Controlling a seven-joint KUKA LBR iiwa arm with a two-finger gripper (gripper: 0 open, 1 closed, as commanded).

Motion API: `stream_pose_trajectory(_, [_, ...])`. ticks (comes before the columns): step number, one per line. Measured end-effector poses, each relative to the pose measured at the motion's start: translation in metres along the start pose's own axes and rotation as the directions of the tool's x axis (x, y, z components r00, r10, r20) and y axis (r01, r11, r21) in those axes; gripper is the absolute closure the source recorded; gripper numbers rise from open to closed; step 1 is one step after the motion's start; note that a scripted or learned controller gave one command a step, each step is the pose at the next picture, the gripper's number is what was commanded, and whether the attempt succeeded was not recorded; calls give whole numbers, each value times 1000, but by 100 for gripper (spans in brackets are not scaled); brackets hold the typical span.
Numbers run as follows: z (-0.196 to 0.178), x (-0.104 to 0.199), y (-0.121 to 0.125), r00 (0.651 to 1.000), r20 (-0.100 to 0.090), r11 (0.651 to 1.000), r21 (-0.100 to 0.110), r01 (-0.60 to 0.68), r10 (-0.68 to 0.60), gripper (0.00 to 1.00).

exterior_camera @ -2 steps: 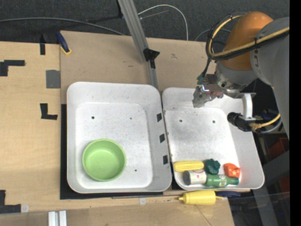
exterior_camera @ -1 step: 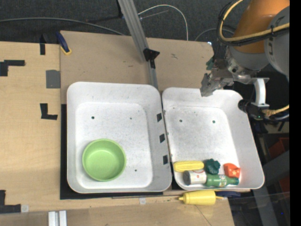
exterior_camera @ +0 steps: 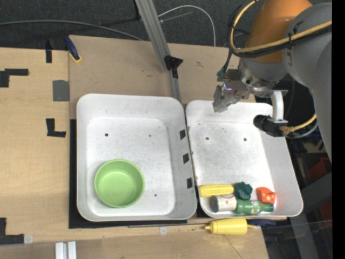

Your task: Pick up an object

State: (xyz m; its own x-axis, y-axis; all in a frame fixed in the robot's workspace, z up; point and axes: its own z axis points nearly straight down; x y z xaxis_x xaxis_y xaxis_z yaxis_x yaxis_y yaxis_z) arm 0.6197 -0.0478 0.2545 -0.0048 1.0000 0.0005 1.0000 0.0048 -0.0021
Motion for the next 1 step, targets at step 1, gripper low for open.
stream_pose_trajectory(1, [11, 59, 19, 1000, 0, 1000, -1, 2, -2, 100])
